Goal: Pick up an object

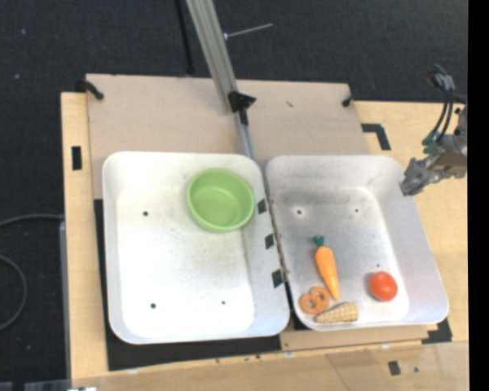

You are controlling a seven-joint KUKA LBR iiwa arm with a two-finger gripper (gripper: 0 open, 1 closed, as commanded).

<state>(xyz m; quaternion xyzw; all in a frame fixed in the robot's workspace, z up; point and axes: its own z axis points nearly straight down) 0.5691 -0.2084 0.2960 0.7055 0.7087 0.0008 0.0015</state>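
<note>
Four small things lie along the near edge of my right bin [407, 243]: carrot [327, 270], tomato [382, 286], pretzel [314, 300], cone [337, 313]. My hand [420, 175] hangs over that bin's far right corner; whether it's spread, I cannot tell. I'd choose the tomato, standing apart, and descend squarely over it.

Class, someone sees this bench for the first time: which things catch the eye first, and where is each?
The green bowl stands out near the back of the left bin. In the right bin, a carrot, a tomato, a pretzel and a corn cob cluster near the front edge. The gripper sits at that bin's far right corner.
</note>
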